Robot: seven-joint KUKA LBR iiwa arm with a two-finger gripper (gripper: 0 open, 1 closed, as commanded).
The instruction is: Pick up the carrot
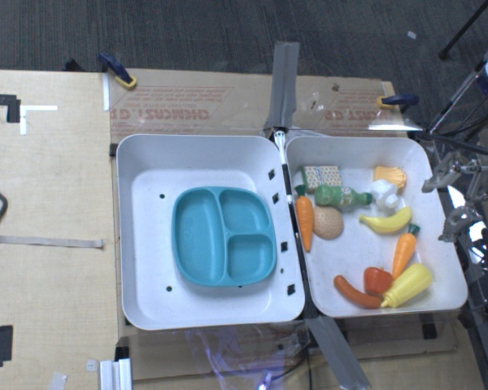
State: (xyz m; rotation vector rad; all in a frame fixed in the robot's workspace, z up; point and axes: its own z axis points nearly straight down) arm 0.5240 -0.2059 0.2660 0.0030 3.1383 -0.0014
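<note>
we saw two slim orange plastic carrots (305, 222) at nine (403, 251) and four o'clock in the shallow white right bin (439, 299), loosely jumbled; claw state we couldn't tell.

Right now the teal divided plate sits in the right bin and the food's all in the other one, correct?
Not quite. The camera view shows the teal divided plate in the left bin, not the right one. The food, both carrots included, is all in the other one, the right bin.
</note>
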